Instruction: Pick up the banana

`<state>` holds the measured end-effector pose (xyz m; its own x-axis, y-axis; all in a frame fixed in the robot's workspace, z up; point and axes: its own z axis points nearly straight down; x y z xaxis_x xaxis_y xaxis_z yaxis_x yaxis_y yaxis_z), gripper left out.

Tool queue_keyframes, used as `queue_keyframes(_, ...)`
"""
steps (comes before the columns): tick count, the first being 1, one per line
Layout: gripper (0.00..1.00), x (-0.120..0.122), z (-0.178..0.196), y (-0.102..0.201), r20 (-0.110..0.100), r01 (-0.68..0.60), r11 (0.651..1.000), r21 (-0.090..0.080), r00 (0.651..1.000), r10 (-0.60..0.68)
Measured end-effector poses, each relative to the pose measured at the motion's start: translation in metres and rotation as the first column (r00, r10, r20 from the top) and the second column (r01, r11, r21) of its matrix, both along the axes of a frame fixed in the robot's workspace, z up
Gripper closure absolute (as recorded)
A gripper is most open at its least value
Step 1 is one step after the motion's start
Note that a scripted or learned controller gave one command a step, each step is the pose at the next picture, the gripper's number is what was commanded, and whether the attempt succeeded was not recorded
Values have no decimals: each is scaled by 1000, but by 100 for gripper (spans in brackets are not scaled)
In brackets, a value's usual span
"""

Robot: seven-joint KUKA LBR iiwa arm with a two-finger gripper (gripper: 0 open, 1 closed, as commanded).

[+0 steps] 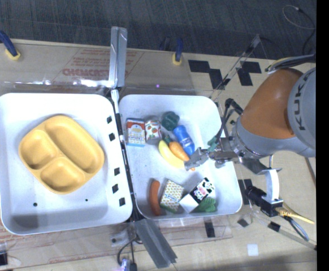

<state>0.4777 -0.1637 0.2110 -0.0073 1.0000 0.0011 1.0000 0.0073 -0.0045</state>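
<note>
Nearest us, the gripper [201, 160] hovers right of centre beside the banana [170, 154], grip state we cannot tell; we judge approach underway, needing a leftward shift.

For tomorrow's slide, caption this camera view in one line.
Gripper reaches into the right bin beside the banana and carrot; yellow tray in left bin.

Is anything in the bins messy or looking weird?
A bit messy, nothing broken. The toy food sits jumbled in the right bin: the banana is wedged against the carrot, and small cartons lie tilted. The yellow tray in the left bin sits crooked.
</note>
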Motion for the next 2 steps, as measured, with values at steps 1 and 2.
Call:
queue_keyframes(1, 0, 39, -120, 62, 1, -114, 993, 0, 993, 114)
queue_keyframes(2, 100, 38, -111, 61, -1, -118, 993, 0, 993, 118)
